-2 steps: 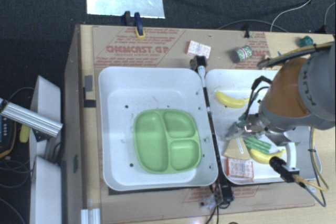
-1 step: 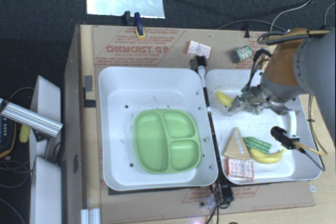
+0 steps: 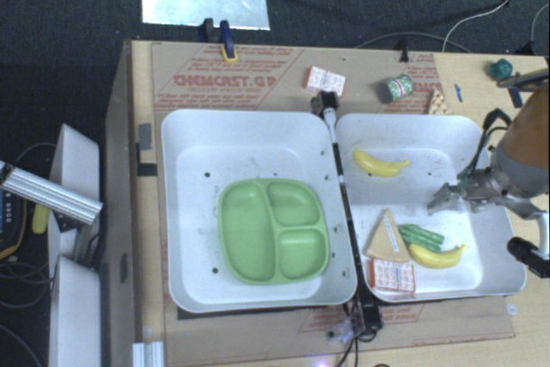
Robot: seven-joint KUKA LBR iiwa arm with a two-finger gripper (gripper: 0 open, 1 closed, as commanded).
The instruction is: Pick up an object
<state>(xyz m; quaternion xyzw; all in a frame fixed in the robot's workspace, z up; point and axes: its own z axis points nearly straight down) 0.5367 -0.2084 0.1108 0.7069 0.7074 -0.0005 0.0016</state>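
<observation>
The right bin (image 3: 464, 127) holds a yellow banana (image 3: 382, 162) near its back. A tan sandwich wedge (image 3: 388, 236), a green pod (image 3: 421, 234), a second banana (image 3: 436, 254) and a red-and-white packet (image 3: 392, 276) lie at its front. My gripper (image 3: 442, 199) hangs low over the right side of this bin. It is just above and right of the green pod and the front banana, and nothing shows in its grasp. The arm (image 3: 524, 159) comes in from the right edge.
The left bin (image 3: 185, 129) holds a green divided plate (image 3: 273, 229). On the cardboard behind the bins lie a small can (image 3: 397, 87), a red-and-white card (image 3: 325, 81) and a teal object (image 3: 502, 68). A blue clamp (image 3: 225, 34) sits at the back edge.
</observation>
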